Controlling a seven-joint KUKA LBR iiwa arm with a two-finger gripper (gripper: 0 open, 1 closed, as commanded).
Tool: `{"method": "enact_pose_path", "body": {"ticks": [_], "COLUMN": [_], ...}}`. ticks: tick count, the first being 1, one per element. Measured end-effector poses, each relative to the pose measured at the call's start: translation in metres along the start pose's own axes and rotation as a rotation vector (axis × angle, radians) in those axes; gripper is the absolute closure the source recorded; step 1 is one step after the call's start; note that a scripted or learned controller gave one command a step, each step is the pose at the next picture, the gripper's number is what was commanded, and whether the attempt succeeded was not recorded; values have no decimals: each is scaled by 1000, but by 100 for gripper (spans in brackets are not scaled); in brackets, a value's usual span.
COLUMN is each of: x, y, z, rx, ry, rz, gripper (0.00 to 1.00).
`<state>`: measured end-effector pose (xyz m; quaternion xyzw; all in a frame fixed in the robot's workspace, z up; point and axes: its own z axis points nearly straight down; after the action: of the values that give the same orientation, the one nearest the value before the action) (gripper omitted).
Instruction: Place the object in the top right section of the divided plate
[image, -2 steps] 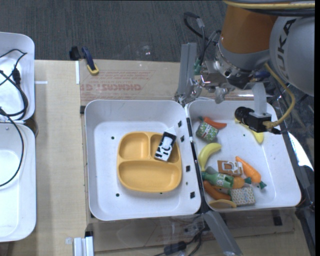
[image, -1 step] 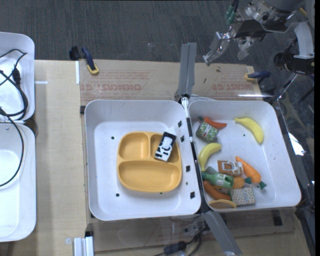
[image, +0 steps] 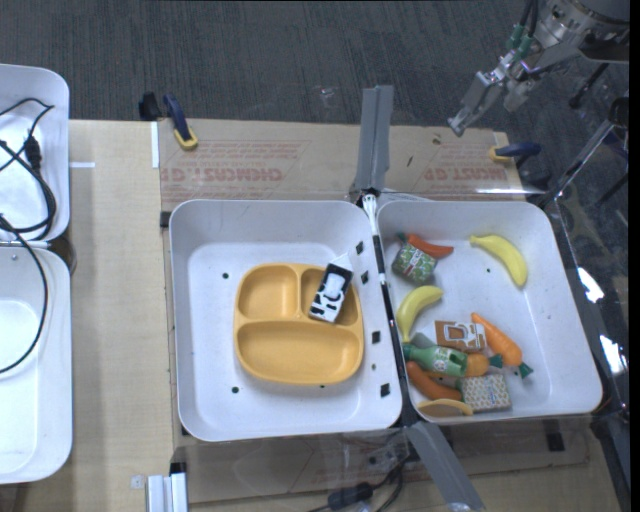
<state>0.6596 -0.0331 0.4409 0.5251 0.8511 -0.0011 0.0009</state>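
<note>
The tool (image: 480, 100) is raised beyond the right bin (image: 560, 240), its fingers parted and nothing held. The black-and-white object (image: 329, 293) is seen lying in the plate's (image: 290, 360) top right section, over the divider. It is judged light and stiff, best gripped across its narrow sides

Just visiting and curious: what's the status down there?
Gripper up high beyond the right bin, nothing between its fingers. Black-and-white object resting in divided plate's top right section. Nothing in the way.
</note>
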Motion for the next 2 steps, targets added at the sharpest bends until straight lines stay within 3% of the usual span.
{"method": "enact_pose_path", "body": {"ticks": [1,2], "x": [-107,-156], "y": [-54,-79], "z": [0,0], "rx": [-1,-1], "ry": [0,0], "rz": [-13,-164], "gripper": [0,0]}}
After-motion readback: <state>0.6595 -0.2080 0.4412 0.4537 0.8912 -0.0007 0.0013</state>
